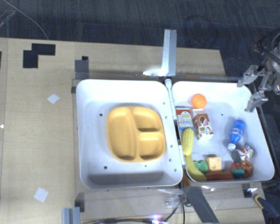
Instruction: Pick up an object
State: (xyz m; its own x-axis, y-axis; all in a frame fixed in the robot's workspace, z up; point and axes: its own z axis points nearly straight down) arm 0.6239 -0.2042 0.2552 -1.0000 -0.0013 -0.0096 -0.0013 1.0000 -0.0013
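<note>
1. Gripper (257,88) is hanging at the upper right corner of the right bin (224,88), its metal fingers (253,101) spread apart and grasping nothing (they are sitting over the bin's rim, not over any object).
2. Nearest to it, a blue bottle (236,132) is lying in open white floor, well apart from the fingers, with a brown and white toy (243,154) just below it.
3. Toward the bin's middle, an orange ball (199,100) is resting above two small cartons (194,121); their printed labels are showing pictures, but the writing is too small to read.
4. Along the divider, a yellow corn cob (188,141) and a banana (194,168) are lying close to the edge, crowding a tan block (214,163) at the bottom wall.
5. Open room is lying mostly in the bin's upper right and centre.
6. Beside it, the left bin (91,125) is holding a yellow divided tray (134,133), with bare floor all around it.
</note>
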